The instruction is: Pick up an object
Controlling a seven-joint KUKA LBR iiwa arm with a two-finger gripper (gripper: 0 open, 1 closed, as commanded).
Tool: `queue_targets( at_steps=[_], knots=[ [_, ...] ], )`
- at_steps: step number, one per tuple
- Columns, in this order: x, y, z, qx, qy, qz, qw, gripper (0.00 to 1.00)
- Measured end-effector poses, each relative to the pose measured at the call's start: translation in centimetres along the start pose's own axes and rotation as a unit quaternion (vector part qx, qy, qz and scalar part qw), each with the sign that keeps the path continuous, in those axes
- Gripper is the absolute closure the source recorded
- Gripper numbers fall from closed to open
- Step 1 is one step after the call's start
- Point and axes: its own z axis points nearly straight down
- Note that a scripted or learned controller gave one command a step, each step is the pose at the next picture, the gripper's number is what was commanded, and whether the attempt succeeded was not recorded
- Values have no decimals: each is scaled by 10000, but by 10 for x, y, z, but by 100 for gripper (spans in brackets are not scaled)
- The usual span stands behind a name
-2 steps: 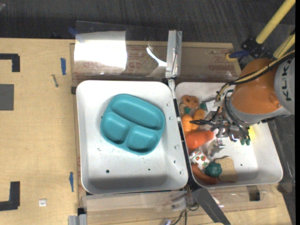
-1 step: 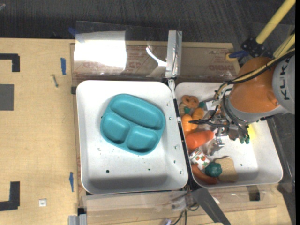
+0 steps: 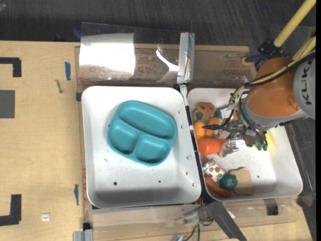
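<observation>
The right bin (image 3: 281,177) holds a cluster of small toys along its left side: an orange piece (image 3: 209,145), a brown pretzel-like piece (image 3: 204,107), a small orange ball (image 3: 199,129), a white block with red dots (image 3: 214,170), a dark green ball (image 3: 229,181) and a tan block (image 3: 244,181). My gripper (image 3: 231,143) hangs low in this bin, just right of the orange piece, under the arm's orange band (image 3: 271,97). Cables and the wrist hide the fingertips.
The left bin (image 3: 98,179) carries a teal divided tray (image 3: 142,131) with three compartments. A clear plastic sheet and a metal divider (image 3: 184,59) stand behind the bins. Bare white floor lies in the right bin's right half.
</observation>
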Motion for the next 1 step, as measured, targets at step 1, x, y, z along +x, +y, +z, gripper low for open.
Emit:
queue_targets(
  at_steps=[1],
  knots=[
    [-48, 33, -126, -21, 47, -307, 9995, 100]
  ],
)
